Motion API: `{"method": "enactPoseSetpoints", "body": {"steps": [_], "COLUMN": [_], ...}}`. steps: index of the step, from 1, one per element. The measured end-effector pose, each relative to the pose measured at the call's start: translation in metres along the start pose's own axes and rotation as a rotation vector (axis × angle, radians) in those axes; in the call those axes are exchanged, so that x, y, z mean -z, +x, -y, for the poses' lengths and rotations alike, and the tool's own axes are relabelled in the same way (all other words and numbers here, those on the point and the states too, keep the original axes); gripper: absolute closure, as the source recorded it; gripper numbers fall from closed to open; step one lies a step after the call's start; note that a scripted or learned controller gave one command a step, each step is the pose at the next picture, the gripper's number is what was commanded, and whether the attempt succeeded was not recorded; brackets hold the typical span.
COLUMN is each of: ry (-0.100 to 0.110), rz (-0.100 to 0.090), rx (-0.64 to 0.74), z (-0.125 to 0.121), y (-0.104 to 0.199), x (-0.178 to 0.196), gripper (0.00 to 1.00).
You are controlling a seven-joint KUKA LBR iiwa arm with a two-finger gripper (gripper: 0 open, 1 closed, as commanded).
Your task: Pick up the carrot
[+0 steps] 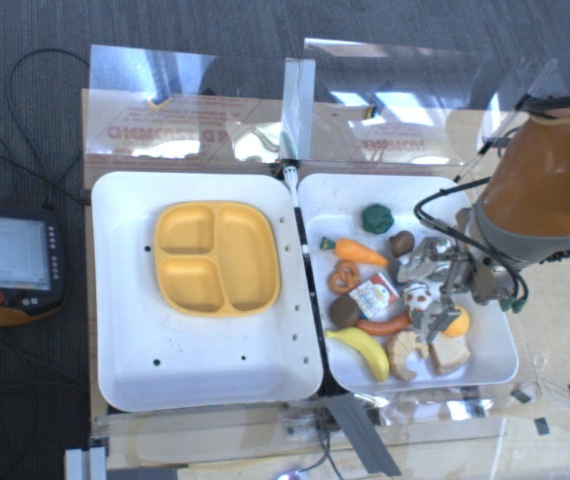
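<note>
yellow plate point(215, 256), banana point(360, 349), pretzel point(344, 279)

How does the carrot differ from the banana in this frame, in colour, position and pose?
The carrot is orange with a green end; the banana is plain yellow. The carrot lies in the upper part of the right bin, near the divider; the banana lies near the bin's front edge. The carrot looks straight and tapered; the banana is curved. Both lie flat in the same bin, left of the gripper.

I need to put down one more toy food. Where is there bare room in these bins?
The left bin has bare white floor around the yellow plate, widest in front of it. The right bin is bare behind the carrot and green piece; its middle and front are crowded under the gripper.
</note>
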State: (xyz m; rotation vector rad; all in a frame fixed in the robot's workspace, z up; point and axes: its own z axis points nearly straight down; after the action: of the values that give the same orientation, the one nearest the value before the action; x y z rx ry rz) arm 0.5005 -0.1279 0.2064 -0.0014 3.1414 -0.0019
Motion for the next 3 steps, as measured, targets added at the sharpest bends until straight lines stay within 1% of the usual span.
{"method": "enactPoseSetpoints", "body": {"steps": [1, 2, 3], "ry": [-0.002, -0.003, 0.000], "rz": [0.001, 0.001, 0.000], "rx": [-0.111, 0.114, -0.040], "z": [-0.043, -0.127, -0.068], "y": [-0.073, -0.074, -0.004], "x": [-0.023, -0.022, -0.023], "gripper": [0.00, 0.00, 0.00]}}
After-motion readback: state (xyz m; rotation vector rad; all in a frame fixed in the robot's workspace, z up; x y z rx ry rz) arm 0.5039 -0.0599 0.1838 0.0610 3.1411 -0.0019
